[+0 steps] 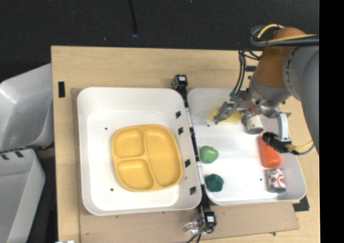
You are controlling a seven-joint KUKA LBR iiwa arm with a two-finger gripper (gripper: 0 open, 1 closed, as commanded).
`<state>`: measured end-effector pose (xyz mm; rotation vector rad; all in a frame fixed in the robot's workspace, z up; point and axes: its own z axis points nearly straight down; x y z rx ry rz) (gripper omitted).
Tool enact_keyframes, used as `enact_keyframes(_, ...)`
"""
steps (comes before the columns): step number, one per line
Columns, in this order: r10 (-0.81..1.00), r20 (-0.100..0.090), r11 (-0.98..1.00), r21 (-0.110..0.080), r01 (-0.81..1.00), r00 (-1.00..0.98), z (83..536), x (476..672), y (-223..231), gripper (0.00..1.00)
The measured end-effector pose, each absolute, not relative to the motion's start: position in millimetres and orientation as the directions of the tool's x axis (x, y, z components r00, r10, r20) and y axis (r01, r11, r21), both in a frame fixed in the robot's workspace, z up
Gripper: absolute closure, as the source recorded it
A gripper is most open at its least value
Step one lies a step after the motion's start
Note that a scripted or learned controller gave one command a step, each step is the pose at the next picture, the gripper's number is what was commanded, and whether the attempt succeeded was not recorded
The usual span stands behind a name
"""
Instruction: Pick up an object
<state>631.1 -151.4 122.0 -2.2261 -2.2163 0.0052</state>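
My gripper [237,118] hangs over the back part of the right bin [242,193], open, with its two fingers spread apart. A small yellow object [229,116] lies on the bin floor just under the left finger [222,113], partly hidden by it. Nothing is held between the fingers. To the right of the gripper lies an orange object [270,154], with a red and white can [276,179] in front of it. A light green ball [208,154] and a dark green object [214,182] sit near the bin's left wall.
The left bin [97,107] holds a yellow divided plate [146,157]. A black clip [179,81] sits at the back of the ridge between the bins. Grey arm and cables [279,70] fill the back right corner.
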Motion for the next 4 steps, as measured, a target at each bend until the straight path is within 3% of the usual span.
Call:
enact_keyframes(1,1.0,-0.003,-0.006,0.004,1.0,0.006,136,632.7,-152,1.0)
enact_keyframes(3,1.0,-0.002,0.001,0.007,1.0,-0.001,255,635.0,-160,1.0)
enact_keyframes(4,1.0,-0.001,0.004,0.001,1.0,-0.004,244,639.8,-112,1.0)
